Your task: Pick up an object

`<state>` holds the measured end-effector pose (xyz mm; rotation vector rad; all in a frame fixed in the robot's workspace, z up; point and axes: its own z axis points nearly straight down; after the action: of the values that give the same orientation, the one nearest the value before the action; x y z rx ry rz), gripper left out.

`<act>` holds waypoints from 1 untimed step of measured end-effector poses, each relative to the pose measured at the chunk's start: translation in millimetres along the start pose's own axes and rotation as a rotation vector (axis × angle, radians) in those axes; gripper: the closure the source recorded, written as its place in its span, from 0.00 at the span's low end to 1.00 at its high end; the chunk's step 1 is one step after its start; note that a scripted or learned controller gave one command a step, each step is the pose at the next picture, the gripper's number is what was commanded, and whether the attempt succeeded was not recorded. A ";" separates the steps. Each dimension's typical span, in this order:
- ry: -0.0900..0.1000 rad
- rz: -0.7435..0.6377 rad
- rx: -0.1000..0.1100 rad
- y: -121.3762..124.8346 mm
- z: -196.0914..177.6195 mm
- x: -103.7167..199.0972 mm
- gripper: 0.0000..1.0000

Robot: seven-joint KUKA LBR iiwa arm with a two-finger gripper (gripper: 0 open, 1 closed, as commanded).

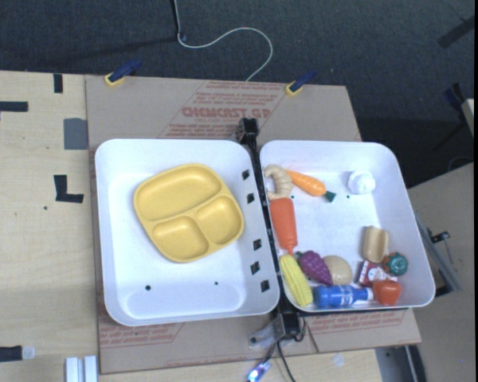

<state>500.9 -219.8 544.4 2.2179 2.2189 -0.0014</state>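
Note:
The right bin [382, 159] holds several toy foods. An orange carrot [307, 183] lies near its top left beside a cream knobbly piece [280, 180]. Below these lies a long orange piece [284, 223] along the left wall. A yellow corn cob [295, 279], a purple grape bunch [314, 267], a tan roll [338, 270] and a blue bottle [340, 296] crowd the bottom. A tan bread piece [374, 243], a red item [387, 292] and a green-red ball [396, 264] sit at the lower right. A white cap [361, 182] rests near the top right.
The left bin [115, 205] holds a yellow divided plate [189, 212]. Both bins rest on a cardboard sheet [215, 110] held by yellow-blue clips [123, 72]. A white cable [223, 38] loops across the dark floor behind.

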 end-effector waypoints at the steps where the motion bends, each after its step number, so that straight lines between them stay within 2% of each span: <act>1: 0.007 -0.010 0.008 -13.7 45.8 108.1 1.00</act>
<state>487.2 -111.9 498.2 2.2141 2.2371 -0.0026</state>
